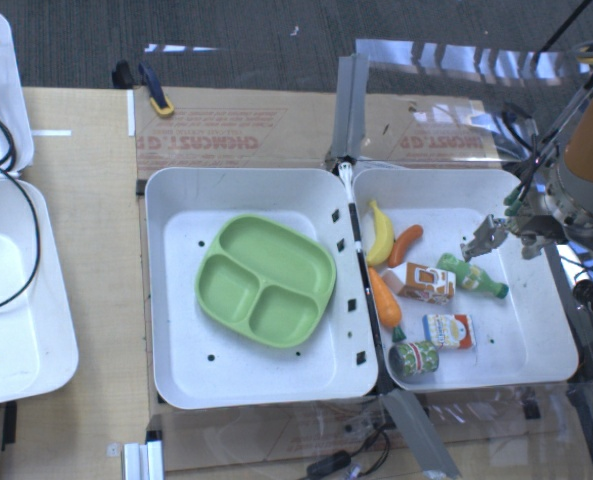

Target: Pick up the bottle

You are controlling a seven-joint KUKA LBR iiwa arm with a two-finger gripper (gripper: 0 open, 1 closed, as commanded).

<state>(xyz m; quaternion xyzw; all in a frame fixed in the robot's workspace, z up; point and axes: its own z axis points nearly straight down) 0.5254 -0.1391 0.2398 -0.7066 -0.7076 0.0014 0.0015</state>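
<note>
A green bottle point(473, 277) lies on its side in the right bin point(536, 363), its cap end pointing to the right. My gripper point(499, 248) hangs just above and behind it, near the bin's right wall. Its fingers are spread apart, one finger point(479, 240) over the bottle's left end, and nothing sits between them. The grey arm with its orange band comes in from the right edge.
The right bin also holds a banana point(380, 232), two carrots point(405, 245) point(386, 300), a juice box point(428, 282) touching the bottle's left end, a small carton point(448, 330) and a green can point(414, 358). A green divided plate point(266, 281) lies in the left bin point(166, 298).
</note>
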